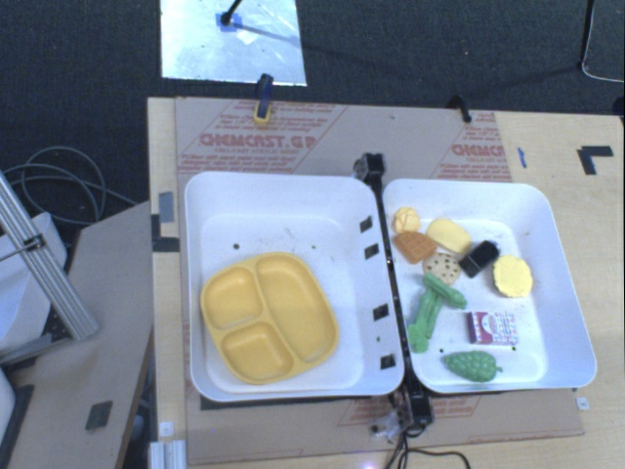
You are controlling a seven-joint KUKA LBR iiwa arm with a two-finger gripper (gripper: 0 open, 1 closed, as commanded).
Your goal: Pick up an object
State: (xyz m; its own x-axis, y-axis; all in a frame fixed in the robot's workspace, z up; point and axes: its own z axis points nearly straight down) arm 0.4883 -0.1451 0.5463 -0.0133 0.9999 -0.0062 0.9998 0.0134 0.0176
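The right bin [557, 262] holds several small toy foods. A pale round piece [405, 220] and a yellow lump [448, 234] lie at its back left, with an orange-brown wedge [414, 246] and a dotted cracker [441, 266] beside them. A black block [479, 258] sits next to a yellow ridged disc [513, 277]. Green stalks [430, 306] run down the left side. A red and white packet [492, 327] and a green bumpy pod [470, 364] lie toward the front.
The left bin [283, 203] holds a yellow three-compartment tray [268, 316]. A black divider with clips [383, 281] joins the two bins. A shiny metal plate [232, 27] lies on the dark floor behind the bench. A metal frame [39, 262] stands at far left.
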